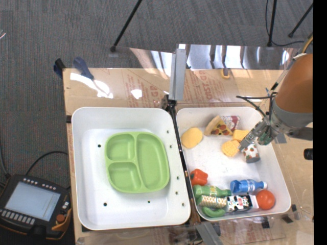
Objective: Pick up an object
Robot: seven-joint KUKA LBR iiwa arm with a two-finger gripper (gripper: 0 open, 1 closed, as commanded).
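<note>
My gripper [252,146] hangs low over the right side of the right bin [280,173], coming in from the right. A small red, green and white object [252,155] sits directly under its tip, touching it or very near it. Whether it is gripped I cannot tell. Just left of the gripper lie a yellow waffle-like piece [231,148] and a yellow block [240,135]. Further back are a pizza slice [218,126] and a red-and-white packet [232,121].
The right bin also holds a yellow round piece [192,137], a red pepper [199,176], a green bottle [212,192], a blue bottle [247,186], a small carton [239,203] and an orange ball [265,199]. A green divided plate [137,162] lies in the left bin [84,137].
</note>
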